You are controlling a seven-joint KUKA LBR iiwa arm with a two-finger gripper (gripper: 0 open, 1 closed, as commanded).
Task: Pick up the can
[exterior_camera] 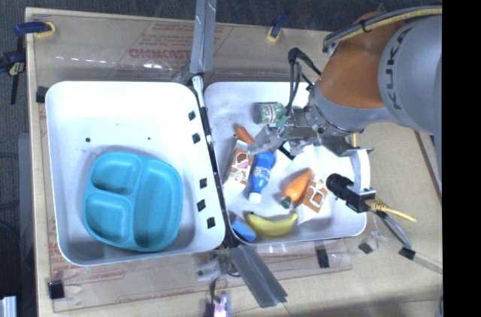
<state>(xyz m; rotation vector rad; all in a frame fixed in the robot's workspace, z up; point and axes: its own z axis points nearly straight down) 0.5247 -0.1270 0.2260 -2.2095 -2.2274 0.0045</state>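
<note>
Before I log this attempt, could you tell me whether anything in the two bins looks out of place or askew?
Nothing looks spilled or broken. The can lies on its side near the back wall of the right bin, just left of the gripper. The bottle, carrot and banana lie jumbled there. The blue tray sits slightly skewed in the left bin.

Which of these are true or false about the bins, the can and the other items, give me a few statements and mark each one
1. The can lies in the right bin. True.
2. The blue divided tray sits in the right bin. False: it is in the left bin.
3. The banana lies near the right bin's front edge. True.
4. The tool holds the carrot. False: the carrot lies on the bin floor, apart from it.
</note>
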